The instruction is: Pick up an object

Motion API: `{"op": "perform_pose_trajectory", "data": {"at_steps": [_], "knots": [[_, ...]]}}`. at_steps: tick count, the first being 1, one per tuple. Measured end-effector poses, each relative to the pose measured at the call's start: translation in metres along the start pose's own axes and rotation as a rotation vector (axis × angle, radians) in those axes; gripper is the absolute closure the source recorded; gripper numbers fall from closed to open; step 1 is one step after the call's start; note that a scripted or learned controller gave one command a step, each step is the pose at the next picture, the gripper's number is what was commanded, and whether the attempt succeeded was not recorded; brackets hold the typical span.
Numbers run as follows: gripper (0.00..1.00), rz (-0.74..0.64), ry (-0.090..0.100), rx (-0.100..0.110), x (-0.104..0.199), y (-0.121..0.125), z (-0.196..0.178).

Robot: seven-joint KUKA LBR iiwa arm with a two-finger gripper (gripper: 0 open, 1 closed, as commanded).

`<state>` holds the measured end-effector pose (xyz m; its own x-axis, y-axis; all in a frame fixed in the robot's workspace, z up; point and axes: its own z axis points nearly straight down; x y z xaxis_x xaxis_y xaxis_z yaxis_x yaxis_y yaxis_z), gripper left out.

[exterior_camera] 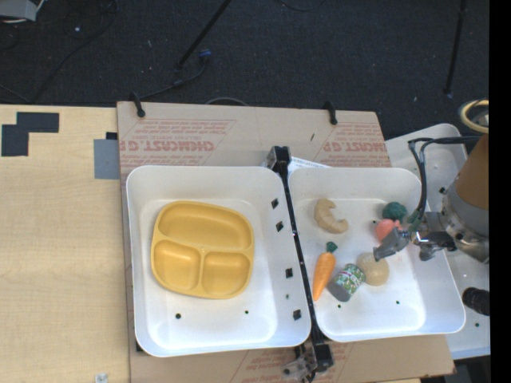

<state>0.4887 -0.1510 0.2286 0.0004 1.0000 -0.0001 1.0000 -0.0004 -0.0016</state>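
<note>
Two white bins fill the lower frame. Gripper [399, 242] hovers at the right bin's [399, 325] right side, fingers spread, holding nothing, above a beige ball [375, 270] beside a carrot [322, 273].

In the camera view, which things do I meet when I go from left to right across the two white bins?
Yellow divided plate → carrot → croissant → small can → beige ball → green piece. I leave out the pink piece and the gripper, since they overlap the ball and the green piece from left to right.
</note>
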Motion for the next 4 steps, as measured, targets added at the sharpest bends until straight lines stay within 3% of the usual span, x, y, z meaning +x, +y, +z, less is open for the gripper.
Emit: {"op": "perform_pose_trajectory", "data": {"at_steps": [1,2,3,4], "knots": [[0.00,0.000,0.003,0.007,0.007,-0.008,0.058],[0.00,0.000,0.004,0.001,0.000,-0.004,0.103],[0.00,-0.008,0.008,-0.014,0.004,0.003,0.117],[1.00,-0.003,0.012,-0.014,0.004,0.004,0.106]]}}
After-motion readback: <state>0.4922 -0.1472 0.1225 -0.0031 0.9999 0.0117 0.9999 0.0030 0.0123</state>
